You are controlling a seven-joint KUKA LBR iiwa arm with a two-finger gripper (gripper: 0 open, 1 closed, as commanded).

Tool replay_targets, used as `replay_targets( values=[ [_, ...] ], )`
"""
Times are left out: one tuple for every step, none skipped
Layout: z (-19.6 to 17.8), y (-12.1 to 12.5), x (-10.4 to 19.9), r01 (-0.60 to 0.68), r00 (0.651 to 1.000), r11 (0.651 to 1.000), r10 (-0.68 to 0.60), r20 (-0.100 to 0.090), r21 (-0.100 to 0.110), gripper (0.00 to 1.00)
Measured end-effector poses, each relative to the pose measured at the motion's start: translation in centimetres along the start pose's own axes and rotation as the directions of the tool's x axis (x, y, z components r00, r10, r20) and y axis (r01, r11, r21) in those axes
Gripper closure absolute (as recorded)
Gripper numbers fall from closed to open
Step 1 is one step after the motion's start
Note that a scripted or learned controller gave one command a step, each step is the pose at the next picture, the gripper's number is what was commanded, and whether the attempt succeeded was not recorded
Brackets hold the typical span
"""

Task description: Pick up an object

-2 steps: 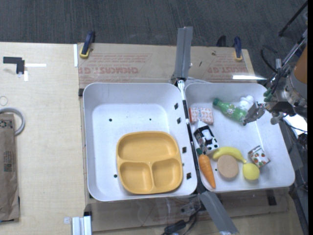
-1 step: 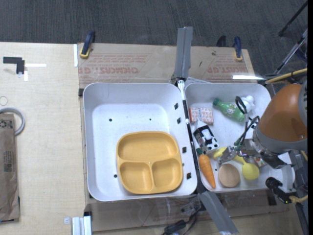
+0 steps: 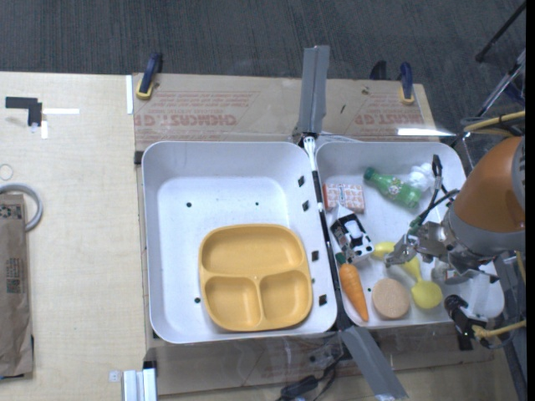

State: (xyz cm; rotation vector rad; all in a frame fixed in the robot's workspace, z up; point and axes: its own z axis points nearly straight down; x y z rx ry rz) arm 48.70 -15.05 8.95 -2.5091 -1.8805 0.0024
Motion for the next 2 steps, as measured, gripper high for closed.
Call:
replay_targets(
  values=[
    [-0.7, 0.0, -0.2, -0.005, 1.0, 1.0, 0.005, 0.002, 0.004, 1.0],
    [-11.3, -0.2, 6.0, -0.039, 0.999, 0.999, 0.039, 0.005, -0.001, 1.0]
  ],
)
